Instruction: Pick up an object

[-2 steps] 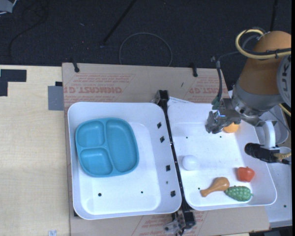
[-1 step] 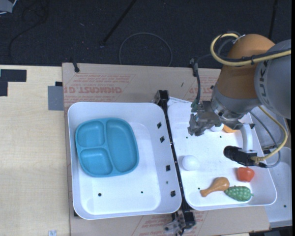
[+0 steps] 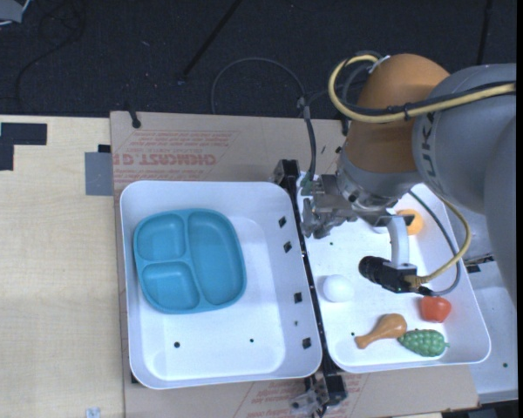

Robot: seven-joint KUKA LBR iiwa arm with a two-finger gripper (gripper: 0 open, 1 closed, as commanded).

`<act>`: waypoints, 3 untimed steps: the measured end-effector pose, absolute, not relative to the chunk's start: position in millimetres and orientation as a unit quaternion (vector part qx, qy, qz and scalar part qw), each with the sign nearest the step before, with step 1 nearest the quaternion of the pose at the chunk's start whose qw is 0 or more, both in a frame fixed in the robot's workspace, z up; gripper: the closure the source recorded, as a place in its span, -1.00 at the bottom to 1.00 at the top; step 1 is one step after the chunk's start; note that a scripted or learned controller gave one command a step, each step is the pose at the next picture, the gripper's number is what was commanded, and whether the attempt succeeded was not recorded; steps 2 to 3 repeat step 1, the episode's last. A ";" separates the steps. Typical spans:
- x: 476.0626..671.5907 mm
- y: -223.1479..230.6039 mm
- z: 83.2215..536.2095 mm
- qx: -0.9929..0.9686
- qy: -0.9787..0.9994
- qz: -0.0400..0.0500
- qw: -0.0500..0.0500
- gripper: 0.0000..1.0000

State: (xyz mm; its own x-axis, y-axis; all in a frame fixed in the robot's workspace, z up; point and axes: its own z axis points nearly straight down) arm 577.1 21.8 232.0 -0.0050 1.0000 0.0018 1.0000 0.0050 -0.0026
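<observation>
The gripper (image 3: 321, 219) hangs over the right bin's (image 3: 471, 342) far left corner; whether its jaws are parted cannot be told. A white ball (image 3: 336, 288) lies just nearer, untouched.

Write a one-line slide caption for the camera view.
KUKA arm's gripper hovers at the right bin's left edge, near a white egg, toy drumstick and tomato; blue divided plate lies in the left bin.

Light blue divided plate (image 3: 190, 259), white bins (image 3: 205, 355), white egg (image 3: 336, 288), tan drumstick (image 3: 382, 329), bumpy green vegetable (image 3: 424, 343), red piece (image 3: 435, 308)
</observation>
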 end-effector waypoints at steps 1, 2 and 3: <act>567.5 81.8 233.4 -0.705 -0.709 0.001 0.002 1.00; 567.5 81.8 233.4 -0.705 -0.709 0.001 0.002 1.00; 567.5 81.8 233.4 -0.705 -0.709 0.001 0.002 1.00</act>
